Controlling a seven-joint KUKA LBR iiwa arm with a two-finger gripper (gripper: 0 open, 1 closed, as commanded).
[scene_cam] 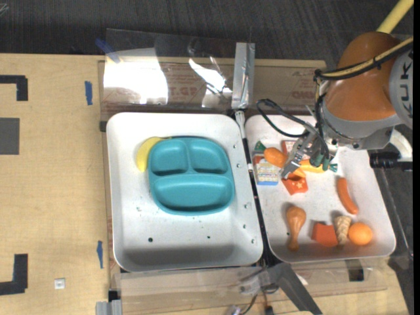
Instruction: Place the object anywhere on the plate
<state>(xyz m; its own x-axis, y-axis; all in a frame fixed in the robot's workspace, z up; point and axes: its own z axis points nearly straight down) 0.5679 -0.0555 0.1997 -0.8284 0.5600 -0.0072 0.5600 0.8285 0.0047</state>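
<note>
A teal divided plate [190, 174] lies in the left bin [125, 228], with a yellow piece [143, 151] poking out from under its left edge. My gripper [308, 160] is low in the right bin [380, 205], at its upper middle, far right of the plate. It looks open, with its fingers standing on either side of a yellow toy [314, 168]. A red block [296, 184] lies just below the left finger and an orange carrot [274, 156] just to its left. Nothing is lifted.
Other toys share the right bin: a small printed box [266, 172], a red sausage [347, 195], a drumstick [295, 224], an orange-red block [323, 233], a cone [342, 228] and an orange ball [360, 233]. A ridge [252, 195] divides the bins.
</note>
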